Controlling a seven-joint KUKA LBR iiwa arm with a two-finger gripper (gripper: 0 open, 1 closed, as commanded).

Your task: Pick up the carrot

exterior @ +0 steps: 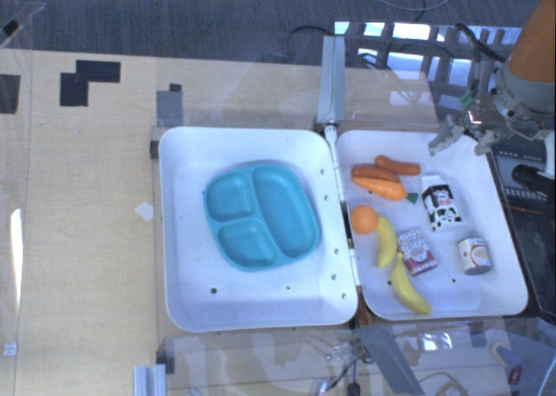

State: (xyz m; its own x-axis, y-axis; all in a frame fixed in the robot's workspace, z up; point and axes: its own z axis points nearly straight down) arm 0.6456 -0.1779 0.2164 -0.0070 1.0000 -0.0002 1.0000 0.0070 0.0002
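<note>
I'm seeing the gripper [463, 135] hanging over the right bin's [504, 238] far edge, fingers spread apart, gripping nothing. The carrot [379, 184] is lying in that bin's far left part, long axis roughly left-right, green tip pointing right.

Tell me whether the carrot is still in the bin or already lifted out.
In the bin. The carrot lies flat on the floor of the right bin, beside the hot dog; the gripper is off at the far edge.
</note>
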